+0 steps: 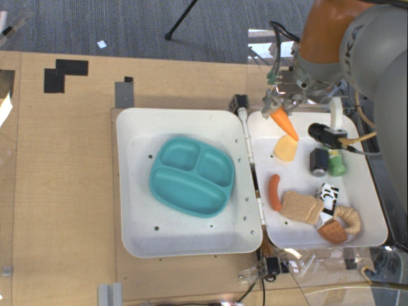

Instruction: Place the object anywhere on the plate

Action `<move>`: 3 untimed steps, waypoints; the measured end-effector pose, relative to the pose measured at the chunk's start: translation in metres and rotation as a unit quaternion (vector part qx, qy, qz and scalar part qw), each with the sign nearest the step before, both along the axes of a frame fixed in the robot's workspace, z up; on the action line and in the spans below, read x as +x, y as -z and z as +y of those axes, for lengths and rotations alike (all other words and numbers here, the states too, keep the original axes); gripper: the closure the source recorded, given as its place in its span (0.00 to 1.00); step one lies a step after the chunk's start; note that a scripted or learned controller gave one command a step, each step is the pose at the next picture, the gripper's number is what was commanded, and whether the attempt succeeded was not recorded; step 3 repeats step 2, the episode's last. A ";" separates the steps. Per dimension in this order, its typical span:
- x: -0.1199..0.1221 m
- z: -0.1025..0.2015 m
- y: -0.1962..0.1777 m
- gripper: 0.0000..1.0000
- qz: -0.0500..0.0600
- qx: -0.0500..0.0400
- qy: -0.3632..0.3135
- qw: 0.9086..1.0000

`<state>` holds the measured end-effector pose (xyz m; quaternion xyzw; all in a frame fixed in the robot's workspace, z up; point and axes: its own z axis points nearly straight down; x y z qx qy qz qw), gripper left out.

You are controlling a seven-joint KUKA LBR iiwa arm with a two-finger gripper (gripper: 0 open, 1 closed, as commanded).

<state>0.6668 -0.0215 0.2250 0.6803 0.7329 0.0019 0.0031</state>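
Carrot [285, 123] hangs from our gripper [278, 107], whose fingers pinch its thick end at twelve o'clock of the right bin [376, 203]. We should lift clear of the bin walls, then travel toward nine o'clock to the teal plate [191, 175]. It looks orange, tapered, tip down.

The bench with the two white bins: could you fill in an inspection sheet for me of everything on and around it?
Surface: tan wooden bench, two shallow white bins side by side.
Job's things: teal divided plastic plate in left bin; orange toy carrot under the gripper, grasp unclear.
Clutter: right bin holds yellow wedge, red sausage, bread slice, pretzel, dark can, green piece.
Gripper: over right bin's far end.
Cables: wires at near edge.
Surroundings: grey carpet, black tripod leg.
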 end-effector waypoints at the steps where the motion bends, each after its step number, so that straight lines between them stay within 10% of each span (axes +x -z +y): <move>1: -0.020 0.082 0.012 1.00 0.002 0.004 0.063 0.998; 2: -0.019 0.077 0.012 0.00 0.002 0.002 0.066 0.998; 3: -0.019 0.077 0.012 0.00 0.002 0.002 0.066 0.998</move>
